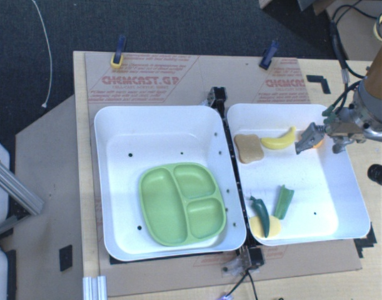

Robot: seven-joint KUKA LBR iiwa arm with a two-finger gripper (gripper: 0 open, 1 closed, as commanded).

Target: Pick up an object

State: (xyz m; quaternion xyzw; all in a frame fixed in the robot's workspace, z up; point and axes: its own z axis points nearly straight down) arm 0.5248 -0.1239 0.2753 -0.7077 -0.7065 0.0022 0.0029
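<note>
The right bin point(341, 230) holds a yellow banana point(278, 141) and a tan slice of bread point(248, 148) at its far left. Toward the front left lie a green pod point(283, 202) and a dark teal piece point(261, 212) resting on a yellow item point(270, 229). My gripper point(322, 142) hangs over the far right part of this bin, just right of the banana, with its fingers apart. A small orange bit point(315, 144) shows beside the left finger point(306, 137); whether it is gripped is unclear.
In the left bin point(115, 136) sits a light green divided plate point(181, 202). A black clamp point(217, 96) joins the two bins at the back. The grey arm point(372, 105) enters from the right over the bin's far corner.
</note>
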